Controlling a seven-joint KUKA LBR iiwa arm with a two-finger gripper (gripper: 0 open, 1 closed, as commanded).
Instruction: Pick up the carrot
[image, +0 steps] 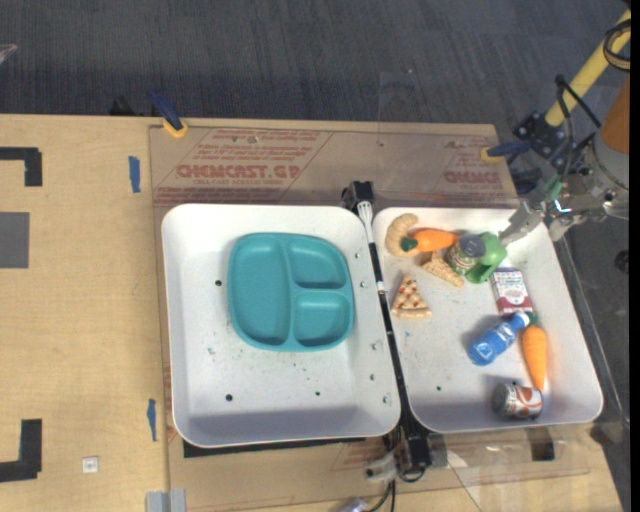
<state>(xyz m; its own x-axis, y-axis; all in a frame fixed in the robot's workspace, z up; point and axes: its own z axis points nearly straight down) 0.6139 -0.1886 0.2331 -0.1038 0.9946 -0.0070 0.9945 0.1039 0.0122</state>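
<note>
I am looking at the carrot (536, 356): a short orange cone, fat end up and narrowing toward the near edge, lying flat in the right bin (440, 380) close to its right wall. A blue bottle (495, 338) is lying just beside it on the left, a crushed can (518, 400) is sitting just below its tip, and a small red carton (509, 291) is resting above it. A second orange piece with a green end (430, 240) is lying at the far side of the same bin, next to a croissant (401, 232).

The claw (520, 226) is hanging over the far right corner of that bin, well apart from the carrot, beside a green-capped bottle (478, 252). I cannot tell its state.

The left bin (200, 380) is carrying a teal divided plate (292, 290).
</note>
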